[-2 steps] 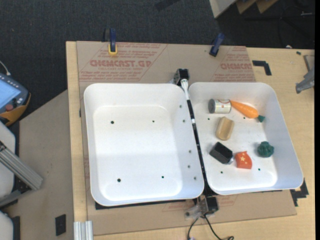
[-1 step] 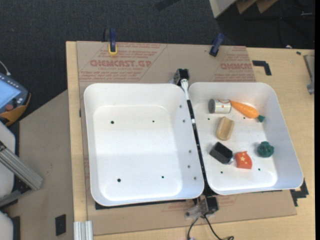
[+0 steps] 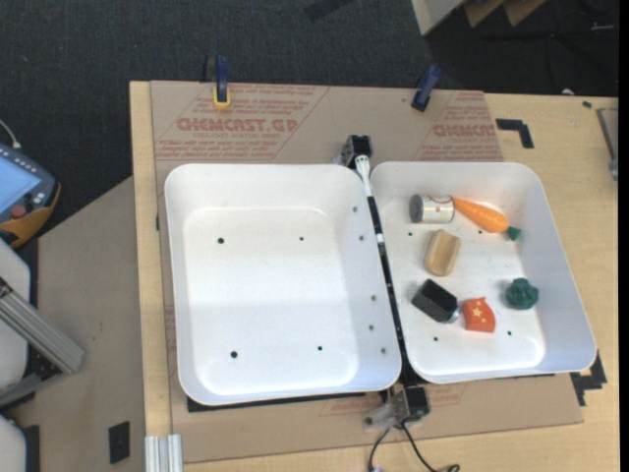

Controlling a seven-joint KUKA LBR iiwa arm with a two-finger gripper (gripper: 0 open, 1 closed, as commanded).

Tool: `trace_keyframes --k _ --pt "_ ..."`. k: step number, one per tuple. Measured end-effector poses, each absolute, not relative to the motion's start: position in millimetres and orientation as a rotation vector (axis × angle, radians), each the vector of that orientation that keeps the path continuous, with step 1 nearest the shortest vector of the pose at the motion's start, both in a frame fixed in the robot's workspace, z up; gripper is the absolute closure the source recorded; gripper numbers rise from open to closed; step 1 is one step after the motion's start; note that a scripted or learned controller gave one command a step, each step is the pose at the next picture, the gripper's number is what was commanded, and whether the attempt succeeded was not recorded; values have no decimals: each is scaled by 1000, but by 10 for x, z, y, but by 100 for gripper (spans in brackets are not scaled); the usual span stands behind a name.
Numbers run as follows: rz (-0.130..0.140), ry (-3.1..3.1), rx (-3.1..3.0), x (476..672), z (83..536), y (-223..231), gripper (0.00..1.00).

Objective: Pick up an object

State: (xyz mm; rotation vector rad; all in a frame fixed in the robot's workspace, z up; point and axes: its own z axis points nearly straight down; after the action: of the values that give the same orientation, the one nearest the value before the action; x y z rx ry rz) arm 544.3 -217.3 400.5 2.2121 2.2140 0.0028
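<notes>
Several small objects lie in the right bin [image 3: 550,254]. An orange carrot [image 3: 481,214] lies near the back, with a small grey and white cylinder [image 3: 430,207] just left of it. Below them is a tan block [image 3: 442,253]. A black block [image 3: 434,301] sits nearer the front, with a red piece bearing a yellow mark [image 3: 478,316] to its right. A dark green lump [image 3: 521,294] rests close to the right wall.
The left bin [image 3: 265,273] adjoins the right one along a black divider strip [image 3: 381,254]. Both stand on a cardboard sheet [image 3: 295,116] held by blue clamps [image 3: 220,80] at the back. Cables trail at the front edge [image 3: 398,416].
</notes>
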Motion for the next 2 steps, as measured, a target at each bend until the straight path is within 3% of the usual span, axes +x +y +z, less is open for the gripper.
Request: trace_keyframes --k 1,2 --pt "4 2212 2208 5450 4110 -2175 100" --pt "-5 2223 2231 4758 3520 -2178 100"
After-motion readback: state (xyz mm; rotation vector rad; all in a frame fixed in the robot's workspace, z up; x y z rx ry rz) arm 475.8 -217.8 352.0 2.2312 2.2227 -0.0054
